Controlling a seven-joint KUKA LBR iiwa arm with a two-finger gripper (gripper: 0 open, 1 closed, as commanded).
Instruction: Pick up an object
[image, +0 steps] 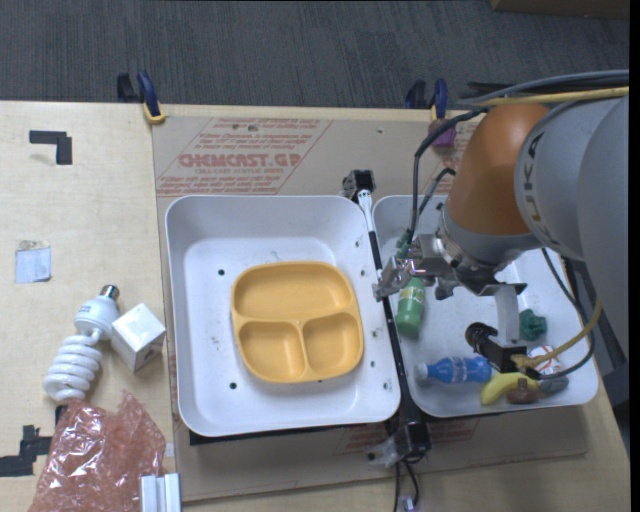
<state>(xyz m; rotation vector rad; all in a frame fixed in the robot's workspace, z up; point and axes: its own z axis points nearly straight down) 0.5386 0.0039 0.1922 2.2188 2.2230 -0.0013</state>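
**Two bins, claw at the divider, grip state unreadable**

Claw (398, 278) sits at the 9 o'clock edge of the right bin (440, 402), right by the rim it shares with the left bin (190, 235). Arm (505, 180) comes in from 3 o'clock and covers the right bin's 12-to-3 o'clock part. Can't tell from this angle whether the claw is clenched or released.

Green bottle (410, 312): in the right bin, just at 6 o'clock of the claw, lying close along the 9 o'clock wall with its pale end toward the claw. Whether it touches the claw, can't tell.

Rest of right bin:
- blue bottle (455, 371) near the 6 o'clock wall, on its side, white cap to 9 o'clock
- banana (498, 390) just at 3 o'clock of the blue bottle
- brownish lump (521, 392) against the banana's 3 o'clock end
- teal piece (532, 324) toward the 3 o'clock wall, well apart from the green bottle

Left bin: yellow tray (297, 322) flat in the middle, one wide compartment at 12 o'clock, two smaller ones at 6 o'clock.

Tabletop (80, 220) at 9 o'clock of the left bin: white spiral light bulb (75, 350), with a white cube (138, 335) just beside it at 3 o'clock. Crumpled pink plastic (95, 455) lies at 6 o'clock of the bulb.
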